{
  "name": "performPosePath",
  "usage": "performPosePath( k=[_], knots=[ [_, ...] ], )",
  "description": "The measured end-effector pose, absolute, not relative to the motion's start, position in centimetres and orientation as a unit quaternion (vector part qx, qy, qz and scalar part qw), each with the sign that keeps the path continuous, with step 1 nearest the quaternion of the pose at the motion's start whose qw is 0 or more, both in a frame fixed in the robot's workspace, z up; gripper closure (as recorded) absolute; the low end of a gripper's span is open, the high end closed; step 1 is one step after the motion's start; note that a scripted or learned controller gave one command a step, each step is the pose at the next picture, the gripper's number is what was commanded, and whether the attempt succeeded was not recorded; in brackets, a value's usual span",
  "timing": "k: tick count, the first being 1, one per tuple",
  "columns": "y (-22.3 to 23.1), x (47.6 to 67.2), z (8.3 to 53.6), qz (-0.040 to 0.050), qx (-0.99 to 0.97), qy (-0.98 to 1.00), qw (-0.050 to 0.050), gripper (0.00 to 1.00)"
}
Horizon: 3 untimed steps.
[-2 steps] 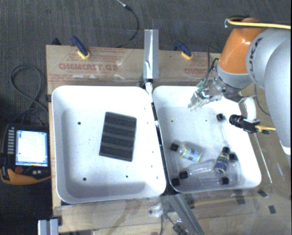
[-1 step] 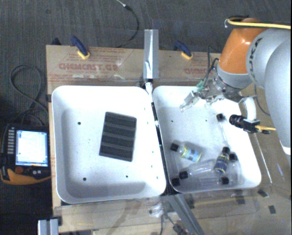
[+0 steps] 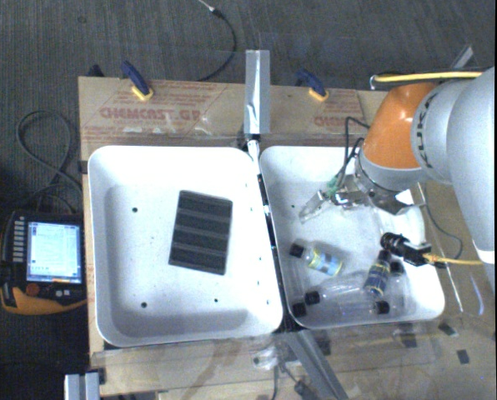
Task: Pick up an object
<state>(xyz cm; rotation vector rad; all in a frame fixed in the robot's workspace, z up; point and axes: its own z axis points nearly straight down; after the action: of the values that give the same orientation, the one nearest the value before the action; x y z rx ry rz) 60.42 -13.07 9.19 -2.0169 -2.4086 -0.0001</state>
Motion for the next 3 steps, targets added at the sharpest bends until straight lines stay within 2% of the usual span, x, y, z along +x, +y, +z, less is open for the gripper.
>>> performPosePath(
  k=[1, 2, 3],
  knots=[
    [-13.1, 60.5, 10.2, -0.0007, -0.642, -0.766, -0.001, 1.0],
    [-8.2, 65.6, 23.3, 0.0008, -0.636, -0.771, -0.001, 1.0],
    [-15.7, 63.5, 42.5, 0.001, -0.596, -0.803, -0.002, 1.0]
  ],
)
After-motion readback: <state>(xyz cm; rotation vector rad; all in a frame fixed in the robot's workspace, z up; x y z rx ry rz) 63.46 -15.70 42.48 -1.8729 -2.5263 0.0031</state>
